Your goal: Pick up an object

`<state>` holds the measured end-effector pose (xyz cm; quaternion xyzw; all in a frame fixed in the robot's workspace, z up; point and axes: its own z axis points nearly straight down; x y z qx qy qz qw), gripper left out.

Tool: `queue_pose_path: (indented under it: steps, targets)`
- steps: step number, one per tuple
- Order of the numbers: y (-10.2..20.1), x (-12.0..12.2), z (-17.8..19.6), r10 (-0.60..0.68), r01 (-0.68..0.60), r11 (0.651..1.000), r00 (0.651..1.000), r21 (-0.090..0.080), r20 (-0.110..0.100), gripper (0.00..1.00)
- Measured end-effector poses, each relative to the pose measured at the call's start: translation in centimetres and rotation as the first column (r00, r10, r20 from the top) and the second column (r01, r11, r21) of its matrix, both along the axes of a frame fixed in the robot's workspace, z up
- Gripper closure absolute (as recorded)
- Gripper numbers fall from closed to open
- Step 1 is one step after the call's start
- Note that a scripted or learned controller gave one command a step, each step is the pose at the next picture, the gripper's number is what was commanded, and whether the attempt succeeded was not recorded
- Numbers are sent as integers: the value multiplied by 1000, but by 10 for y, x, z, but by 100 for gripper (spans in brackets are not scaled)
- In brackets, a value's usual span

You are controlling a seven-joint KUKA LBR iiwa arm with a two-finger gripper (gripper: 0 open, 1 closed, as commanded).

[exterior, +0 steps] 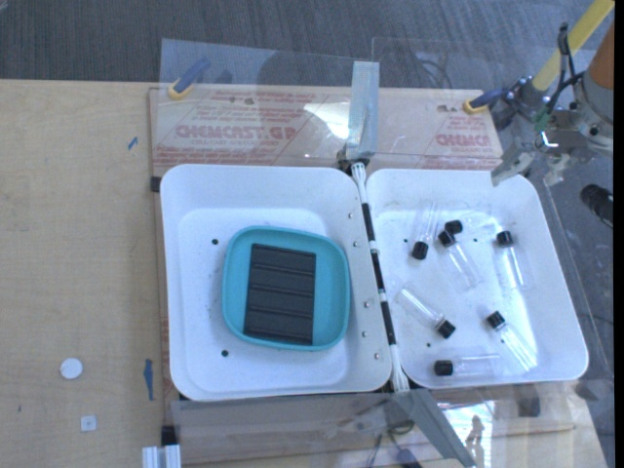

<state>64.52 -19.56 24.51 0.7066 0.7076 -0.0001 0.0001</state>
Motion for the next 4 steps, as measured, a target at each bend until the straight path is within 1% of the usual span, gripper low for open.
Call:
queue_pose_path:
  steps: [1, 2, 3, 4]
  targets:
    - [24, -30, -132, 50, -50, 999, 999, 0, 0, 0]
    - [47, -30, -157, 101, -101, 995, 995, -2, 4, 0]
    - [47, -28, -145, 98, -98, 995, 995, -2, 10, 100]
    - [101, 23, -29, 46, -46, 999, 999, -2, 4, 100]
